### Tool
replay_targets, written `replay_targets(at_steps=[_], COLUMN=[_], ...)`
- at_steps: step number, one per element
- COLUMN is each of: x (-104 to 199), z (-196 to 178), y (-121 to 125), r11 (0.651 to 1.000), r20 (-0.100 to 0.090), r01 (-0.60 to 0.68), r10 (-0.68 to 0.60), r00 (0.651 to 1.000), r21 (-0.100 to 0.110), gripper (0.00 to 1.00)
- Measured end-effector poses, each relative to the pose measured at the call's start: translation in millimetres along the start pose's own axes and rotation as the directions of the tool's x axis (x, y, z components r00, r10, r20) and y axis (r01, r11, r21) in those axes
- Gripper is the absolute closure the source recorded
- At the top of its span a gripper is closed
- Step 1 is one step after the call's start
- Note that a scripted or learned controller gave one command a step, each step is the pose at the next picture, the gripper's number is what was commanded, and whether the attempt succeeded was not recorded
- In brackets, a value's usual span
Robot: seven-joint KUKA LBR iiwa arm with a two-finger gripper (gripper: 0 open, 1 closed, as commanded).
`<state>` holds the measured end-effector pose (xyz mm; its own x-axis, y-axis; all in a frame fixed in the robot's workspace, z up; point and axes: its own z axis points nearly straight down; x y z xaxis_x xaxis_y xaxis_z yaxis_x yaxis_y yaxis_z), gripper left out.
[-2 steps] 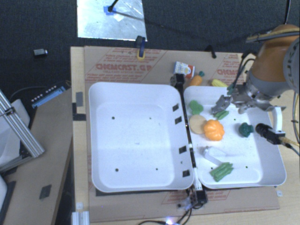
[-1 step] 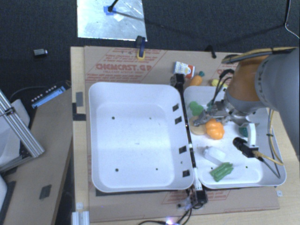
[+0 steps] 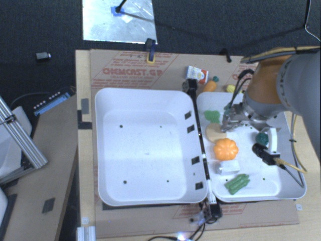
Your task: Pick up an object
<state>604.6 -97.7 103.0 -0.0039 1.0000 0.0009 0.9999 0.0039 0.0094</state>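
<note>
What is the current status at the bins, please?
Tool low in the right bin, over a pale flat piece. Orange pumpkin close beside. Nothing seen held.

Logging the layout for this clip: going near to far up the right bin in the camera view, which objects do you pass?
Green pod → clear block → orange pumpkin → tan disc → green leafy piece. The gripper hangs beside the disc.
</note>
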Motion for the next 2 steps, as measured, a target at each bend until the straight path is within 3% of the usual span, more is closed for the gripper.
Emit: replay_targets(at_steps=[1,2], x=[3,116], z=[19,-88], y=[-102,-72], r11=[1.000,1.000], r20=[-0.001,-0.002], r01=[-0.006,0.010], r10=[0.006,-0.010], r00=[1.000,1.000], r21=[0.016,-0.003], gripper=[1.00,1.00])
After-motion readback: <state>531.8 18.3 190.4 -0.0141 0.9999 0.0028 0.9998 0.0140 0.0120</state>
